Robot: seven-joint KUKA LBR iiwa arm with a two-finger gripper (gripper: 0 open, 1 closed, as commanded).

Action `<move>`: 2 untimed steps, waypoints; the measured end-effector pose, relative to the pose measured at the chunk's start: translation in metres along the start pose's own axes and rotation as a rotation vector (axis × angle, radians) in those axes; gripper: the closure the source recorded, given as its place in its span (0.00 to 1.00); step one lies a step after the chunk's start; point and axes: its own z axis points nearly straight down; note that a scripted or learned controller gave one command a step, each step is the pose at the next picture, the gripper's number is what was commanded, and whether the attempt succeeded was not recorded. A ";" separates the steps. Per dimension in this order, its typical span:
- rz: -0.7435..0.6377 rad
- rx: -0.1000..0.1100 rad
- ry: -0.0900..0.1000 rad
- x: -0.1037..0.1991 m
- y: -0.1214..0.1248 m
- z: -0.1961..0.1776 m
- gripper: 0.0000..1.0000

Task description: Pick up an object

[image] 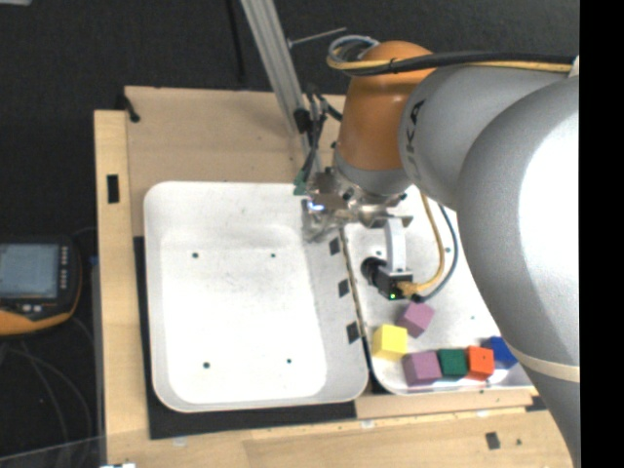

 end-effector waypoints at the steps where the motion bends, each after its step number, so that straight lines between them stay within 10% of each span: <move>1: 0.003 -0.011 -0.001 0.021 0.005 -0.088 1.00; 2: 0.003 -0.002 -0.005 0.018 0.004 -0.083 0.00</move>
